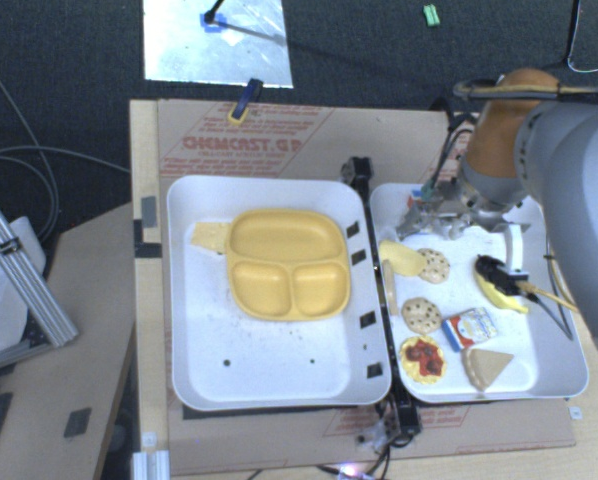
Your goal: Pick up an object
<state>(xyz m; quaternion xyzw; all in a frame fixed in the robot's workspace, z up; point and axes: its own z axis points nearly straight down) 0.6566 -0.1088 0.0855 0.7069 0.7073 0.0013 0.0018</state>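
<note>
Camera view: gripper hangs low over 1 end of the right bin, with toy food laid out just past it.
From where I stand I cannot tell whether the gripper is open or closed, and nothing shows in its grasp. The likeliest pick is the round cookie, the piece nearest the tool and just off its tip. It touches or slightly overlaps a pale yellow wedge on the side towards the bins' divider. It looks light, stiff and thin, lying flat, so I would judge it hard to get under and best pinched across its rim on the side away from the wedge. A 2nd cookie lies farther from the tool, and the small carton beyond offers taller, squarer sides.
</note>
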